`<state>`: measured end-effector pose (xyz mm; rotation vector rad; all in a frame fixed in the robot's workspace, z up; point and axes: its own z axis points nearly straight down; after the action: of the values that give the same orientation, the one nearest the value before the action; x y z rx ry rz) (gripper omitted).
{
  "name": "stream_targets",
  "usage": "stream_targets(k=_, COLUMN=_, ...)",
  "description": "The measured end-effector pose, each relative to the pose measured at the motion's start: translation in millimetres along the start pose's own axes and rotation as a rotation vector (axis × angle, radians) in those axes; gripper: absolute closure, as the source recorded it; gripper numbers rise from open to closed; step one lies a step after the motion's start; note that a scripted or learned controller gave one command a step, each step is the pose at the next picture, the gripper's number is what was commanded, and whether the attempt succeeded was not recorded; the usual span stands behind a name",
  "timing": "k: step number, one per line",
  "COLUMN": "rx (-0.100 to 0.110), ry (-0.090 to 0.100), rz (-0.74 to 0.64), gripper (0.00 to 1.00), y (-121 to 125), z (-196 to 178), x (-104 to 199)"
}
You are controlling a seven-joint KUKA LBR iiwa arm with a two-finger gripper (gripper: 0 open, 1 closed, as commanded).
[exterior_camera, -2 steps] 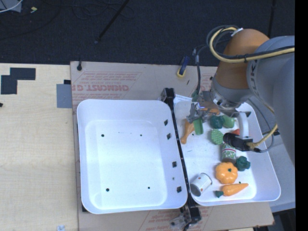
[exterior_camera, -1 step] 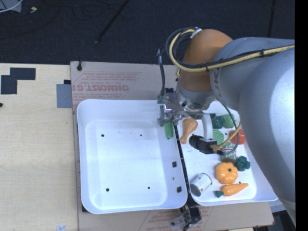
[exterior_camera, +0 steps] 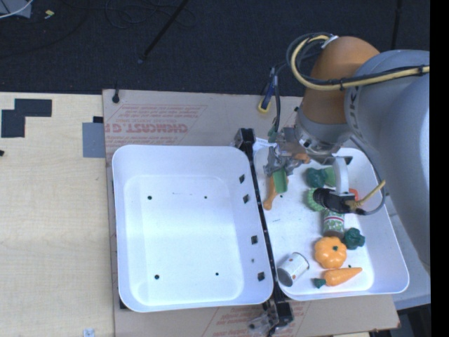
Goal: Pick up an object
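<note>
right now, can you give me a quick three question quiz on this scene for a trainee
1. True or false: the pumpkin lies in the left bin.
2. Which bin is the pincer over?
   A. left
   B. right
3. Fill in: the white cup lies on its ____.

Key:
1. False; it lies in the right bin, near the carrot.
2. B
3. side
</note>
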<state>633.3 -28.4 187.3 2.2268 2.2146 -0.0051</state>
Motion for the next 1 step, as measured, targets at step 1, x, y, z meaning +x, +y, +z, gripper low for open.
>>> stream_targets(k=1, rx=-0.001, ry=0.003, rz=-0.010, gripper=1.00, y=10.4, z=-14.3, x=73.7)
